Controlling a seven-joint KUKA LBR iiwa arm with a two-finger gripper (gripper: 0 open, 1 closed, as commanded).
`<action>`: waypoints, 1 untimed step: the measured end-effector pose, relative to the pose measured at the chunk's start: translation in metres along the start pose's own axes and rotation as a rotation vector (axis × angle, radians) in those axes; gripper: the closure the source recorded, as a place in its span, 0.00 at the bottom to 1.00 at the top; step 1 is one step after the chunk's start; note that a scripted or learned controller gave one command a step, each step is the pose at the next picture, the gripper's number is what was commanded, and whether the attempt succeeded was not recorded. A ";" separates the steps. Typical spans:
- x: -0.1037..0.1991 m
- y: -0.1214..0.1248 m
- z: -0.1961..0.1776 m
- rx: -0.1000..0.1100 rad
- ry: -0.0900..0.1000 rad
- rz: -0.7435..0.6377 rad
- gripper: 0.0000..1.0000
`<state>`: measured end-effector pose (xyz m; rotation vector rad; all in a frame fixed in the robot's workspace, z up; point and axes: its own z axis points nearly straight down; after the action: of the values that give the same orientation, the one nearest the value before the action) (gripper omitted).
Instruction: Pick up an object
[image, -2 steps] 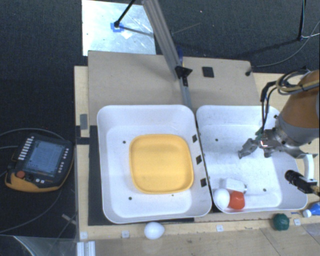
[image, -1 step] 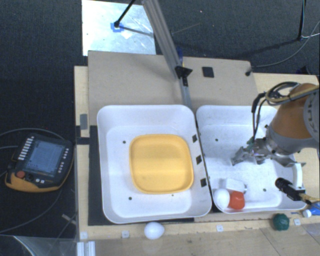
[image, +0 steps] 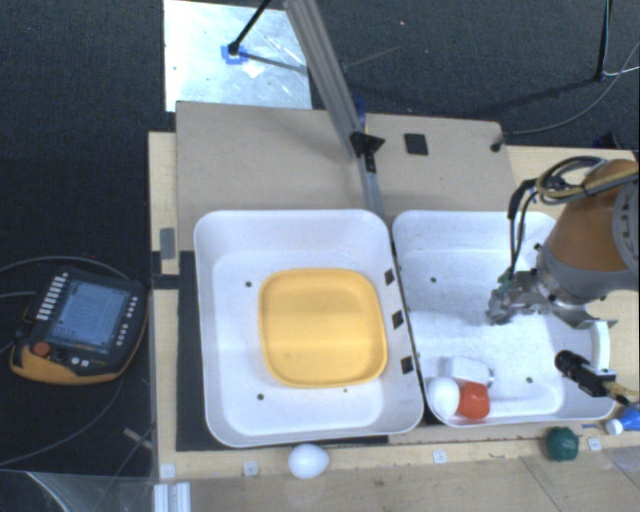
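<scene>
**Plainly, the Arm Is Low in the Right Bin, Nothing Yet Seen in Its Grasp**

The arm (image: 590, 240) reaches in from the right and its gripper (image: 503, 303) sits low over the floor of the right bin (image: 440, 250), near the middle of that bin. Whether it is spread or closed cannot be told from this slant, and no object can be made out in it.

The likely things to pick lie at the near edge of the same bin: a white egg-shaped object (image: 441, 394) touching a red-orange object (image: 473, 401), with a small white block (image: 467, 369) just behind them. They are near the gripper but apart from it. The left bin (image: 225, 330) holds a yellow plate (image: 322, 326). Outside the bins, a white egg (image: 308, 461) rests on the bench by the left bin's near rim, and a dark green ball (image: 561, 443) lies past the right bin's near corner.

By my judgement this is the approach or descent stage, with no pick made. The next move calls for shifting toward the near edge, centring over one piece of the cluster and closing on it; the pieces touch, so a clean hold on one alone may be awkward.

No brand, label or writing is legible; the screen of the handheld pendant (image: 78, 326) on the left is too small to read.
</scene>
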<state>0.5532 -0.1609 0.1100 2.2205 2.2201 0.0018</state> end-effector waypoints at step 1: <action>0.001 0.011 -0.056 -0.004 -0.001 -0.001 1.00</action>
<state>0.5641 -0.1595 0.1661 2.2167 2.2193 0.0051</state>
